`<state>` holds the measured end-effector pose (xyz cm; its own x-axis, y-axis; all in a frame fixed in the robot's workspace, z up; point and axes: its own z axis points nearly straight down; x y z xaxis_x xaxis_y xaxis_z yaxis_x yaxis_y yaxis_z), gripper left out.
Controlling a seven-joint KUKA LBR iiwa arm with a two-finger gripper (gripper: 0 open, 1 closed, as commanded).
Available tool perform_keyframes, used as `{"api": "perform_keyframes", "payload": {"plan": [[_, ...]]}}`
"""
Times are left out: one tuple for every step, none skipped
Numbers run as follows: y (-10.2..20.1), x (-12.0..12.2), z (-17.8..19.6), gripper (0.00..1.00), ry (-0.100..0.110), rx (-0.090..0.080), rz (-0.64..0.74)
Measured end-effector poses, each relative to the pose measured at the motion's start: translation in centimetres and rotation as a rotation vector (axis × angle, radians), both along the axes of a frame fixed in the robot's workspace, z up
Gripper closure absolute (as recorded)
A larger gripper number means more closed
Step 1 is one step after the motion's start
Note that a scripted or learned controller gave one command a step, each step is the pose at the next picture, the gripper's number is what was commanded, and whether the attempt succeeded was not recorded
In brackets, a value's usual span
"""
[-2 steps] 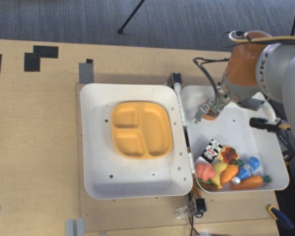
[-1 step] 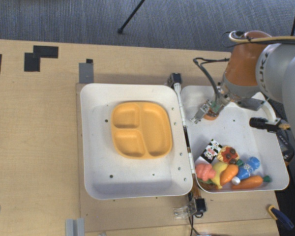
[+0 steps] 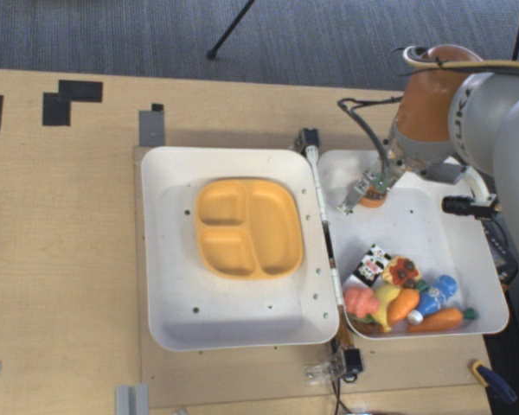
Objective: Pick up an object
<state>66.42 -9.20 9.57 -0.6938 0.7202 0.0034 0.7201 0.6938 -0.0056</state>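
My gripper (image 3: pixel 364 194) hangs low over the far left part of the right bin (image 3: pixel 432 223). A small orange object (image 3: pixel 374 200) shows right at its tip, and I cannot tell whether it is gripped. Several toys are piled in the bin's near corner: a black-and-white cube (image 3: pixel 374 264), a red and green piece (image 3: pixel 404 271), a pink piece (image 3: pixel 359 301), a yellow piece (image 3: pixel 386 298), an orange carrot (image 3: pixel 404 305), a blue piece (image 3: pixel 438 293) and a long orange carrot (image 3: pixel 436 321).
The left bin (image 3: pixel 169 258) holds a yellow divided plate (image 3: pixel 246 227). A ridge (image 3: pixel 322 223) separates the two bins. The grey arm with its orange band (image 3: pixel 428 102) comes in from the right above the right bin's far edge. A black cable (image 3: pixel 363 119) loops beside the wrist.
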Motion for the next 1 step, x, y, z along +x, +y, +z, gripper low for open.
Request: {"api": "perform_keyframes", "payload": {"plan": [[-0.24,-0.14,-0.03,0.00,0.000,-0.007,0.081]]}}
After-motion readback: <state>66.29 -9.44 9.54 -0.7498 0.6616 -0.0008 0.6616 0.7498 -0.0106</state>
